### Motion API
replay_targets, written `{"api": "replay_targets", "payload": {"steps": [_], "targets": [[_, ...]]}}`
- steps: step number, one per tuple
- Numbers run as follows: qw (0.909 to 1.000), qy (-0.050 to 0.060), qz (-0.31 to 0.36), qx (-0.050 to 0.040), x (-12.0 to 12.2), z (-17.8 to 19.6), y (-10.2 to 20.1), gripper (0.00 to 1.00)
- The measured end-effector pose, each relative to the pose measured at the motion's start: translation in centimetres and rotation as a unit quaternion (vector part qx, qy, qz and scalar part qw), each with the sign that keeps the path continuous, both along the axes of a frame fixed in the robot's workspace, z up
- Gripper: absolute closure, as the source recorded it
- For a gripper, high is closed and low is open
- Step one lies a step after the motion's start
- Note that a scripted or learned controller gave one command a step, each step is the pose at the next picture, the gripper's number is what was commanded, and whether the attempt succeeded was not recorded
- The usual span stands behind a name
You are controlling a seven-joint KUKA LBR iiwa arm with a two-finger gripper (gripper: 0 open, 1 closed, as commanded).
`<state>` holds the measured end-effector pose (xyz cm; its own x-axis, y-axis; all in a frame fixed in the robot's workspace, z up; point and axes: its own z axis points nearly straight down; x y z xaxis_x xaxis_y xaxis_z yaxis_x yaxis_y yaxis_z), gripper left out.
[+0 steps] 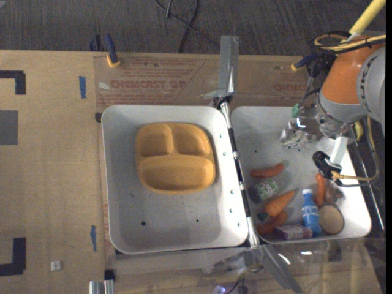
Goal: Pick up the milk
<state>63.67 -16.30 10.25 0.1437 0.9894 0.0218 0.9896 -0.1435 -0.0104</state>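
A: Starting at the left, we see the table (49,164), brown, with black tape corners (13,81) and bits of blue tape (82,86) on it.

B: Next comes the left bin (122,225). We find a yellow divided plate (174,157) lying in its upper half, open side up.

A: Then the metal strip (228,72) runs down between the two bins, and past it is the right bin (257,124).

B: In there we count an orange sausage-like piece (267,171) near the left wall, a greenish can (264,190) just below it, and a carrot (280,203) lying at a slant beside the can.

A: Where do we put the milk?

B: We take the milk (310,212) to be the blue bottle with the white cap, in the lower right part of the right bin. It lies just right of the carrot, with a purple box (293,231) at its lower end and a brown oval thing (331,219) just beside it on the right.

A: And the arm?

B: The gripper (299,133) hangs over the upper part of the right bin, well apart from the milk. We cannot tell whether the jaws are open or closed; they read as a blurred metal cluster.

A: Furthest right we see the orange band (343,81) above the wrist.
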Motion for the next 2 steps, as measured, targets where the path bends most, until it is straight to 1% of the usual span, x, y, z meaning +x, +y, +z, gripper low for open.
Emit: {"api": "replay_targets", "payload": {"steps": [1, 2], "targets": [[0.9988, -0.004, -0.048, -0.0114, 0.62, 8.26, 9.42, 1.0], [0.9988, -0.003, -0.048, -0.0118, 0.61, 8.26, 9.42, 0.0]]}}
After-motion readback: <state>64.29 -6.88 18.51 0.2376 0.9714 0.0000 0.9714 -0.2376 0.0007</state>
